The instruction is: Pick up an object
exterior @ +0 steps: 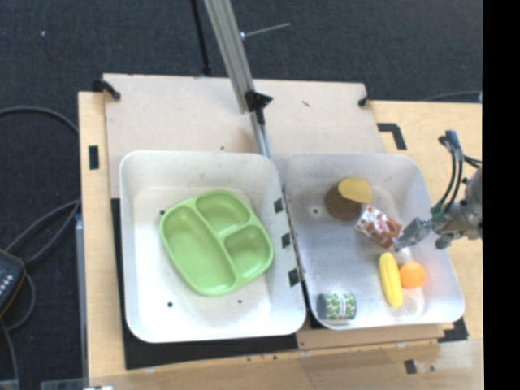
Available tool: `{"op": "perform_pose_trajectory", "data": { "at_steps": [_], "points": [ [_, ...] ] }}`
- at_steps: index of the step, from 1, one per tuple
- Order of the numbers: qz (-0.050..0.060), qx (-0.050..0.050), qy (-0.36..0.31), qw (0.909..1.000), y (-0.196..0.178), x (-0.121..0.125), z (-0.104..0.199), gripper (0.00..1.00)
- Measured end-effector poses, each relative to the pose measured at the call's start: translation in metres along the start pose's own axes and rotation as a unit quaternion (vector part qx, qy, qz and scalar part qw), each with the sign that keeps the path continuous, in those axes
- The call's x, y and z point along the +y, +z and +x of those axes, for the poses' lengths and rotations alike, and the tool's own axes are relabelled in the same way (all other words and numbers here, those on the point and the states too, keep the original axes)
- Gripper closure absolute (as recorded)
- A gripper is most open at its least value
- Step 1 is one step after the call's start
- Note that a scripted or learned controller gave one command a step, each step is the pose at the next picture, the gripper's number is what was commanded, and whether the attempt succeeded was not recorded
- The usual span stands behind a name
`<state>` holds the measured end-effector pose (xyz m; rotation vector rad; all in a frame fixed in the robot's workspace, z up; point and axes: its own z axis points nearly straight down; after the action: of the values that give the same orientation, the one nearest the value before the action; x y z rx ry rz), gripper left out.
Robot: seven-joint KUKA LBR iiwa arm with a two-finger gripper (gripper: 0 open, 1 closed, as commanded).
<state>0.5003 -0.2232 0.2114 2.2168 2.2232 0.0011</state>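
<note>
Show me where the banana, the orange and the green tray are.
banana (391, 279), camera view, middle of its yellow body
orange (413, 275), camera view, centre of the fruit
green tray (216, 241), camera view, the divider where its compartments meet

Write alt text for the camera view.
A gripper hovers at the right bin's edge near a patterned packet, banana, orange, can and brown-and-yellow object. The left bin holds a green tray.

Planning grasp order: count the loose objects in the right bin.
5: brown-and-yellow round object at the back, patterned packet beside it, yellow banana and orange ball near the right, green can at the front edge.
</note>
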Motion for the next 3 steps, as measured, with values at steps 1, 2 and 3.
{"op": "perform_pose_trajectory", "data": {
  "at_steps": [1,2,3],
  "points": [
    [0.0,0.0,0.0,1.0,0.0,0.0,0.0,0.0],
    [0.002,0.0,0.001,1.0,0.045,-0.001,0.007,0.0],
    [0.003,0.001,0.002,1.0,0.106,-0.009,0.006,0.0]
  ]
}}
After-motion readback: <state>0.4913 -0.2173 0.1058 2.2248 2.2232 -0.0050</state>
